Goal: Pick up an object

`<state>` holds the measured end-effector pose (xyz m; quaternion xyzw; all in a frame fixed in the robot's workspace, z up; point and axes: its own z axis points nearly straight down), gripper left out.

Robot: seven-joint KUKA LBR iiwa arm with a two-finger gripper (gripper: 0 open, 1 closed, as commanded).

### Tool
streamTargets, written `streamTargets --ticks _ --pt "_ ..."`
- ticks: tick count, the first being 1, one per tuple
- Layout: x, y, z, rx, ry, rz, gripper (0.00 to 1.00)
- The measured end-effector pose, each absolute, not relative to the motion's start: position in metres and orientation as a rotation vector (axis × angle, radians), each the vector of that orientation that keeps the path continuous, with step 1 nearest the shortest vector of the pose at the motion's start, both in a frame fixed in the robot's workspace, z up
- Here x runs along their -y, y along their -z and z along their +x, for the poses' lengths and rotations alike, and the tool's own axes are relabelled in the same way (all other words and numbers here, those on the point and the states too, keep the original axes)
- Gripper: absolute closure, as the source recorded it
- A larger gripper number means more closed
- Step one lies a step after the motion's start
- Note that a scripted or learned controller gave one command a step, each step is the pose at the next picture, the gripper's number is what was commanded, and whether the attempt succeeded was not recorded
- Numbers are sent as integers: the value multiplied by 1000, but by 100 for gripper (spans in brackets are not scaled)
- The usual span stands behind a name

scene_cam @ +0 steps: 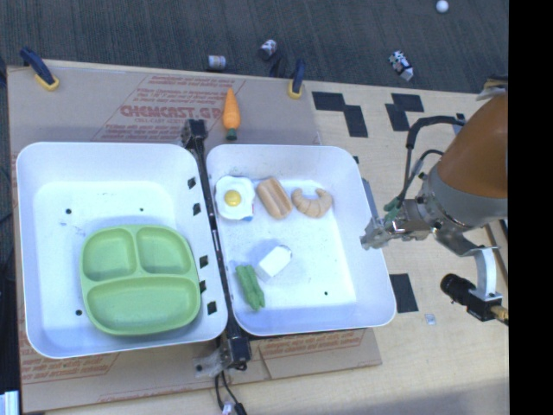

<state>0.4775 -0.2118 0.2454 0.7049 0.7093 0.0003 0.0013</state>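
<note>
One claw (373, 234) beside right bin (367, 199) rim.

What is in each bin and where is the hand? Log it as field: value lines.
left bin: green divided plate
right bin: fried egg, hot dog, croissant, white block, green pod
top row, left to right: fried egg, hot dog, croissant
lower items: white block above and right of the green pod, close together
outside the bins: carrot on the cardboard behind them
hand: at the right bin's right rim, apart from every item
held: nothing seen in the hand
</note>
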Motion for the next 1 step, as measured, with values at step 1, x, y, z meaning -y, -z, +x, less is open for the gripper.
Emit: streamTargets --ticks 1 --pt "211 -236 477 -2229 2 2215 100"
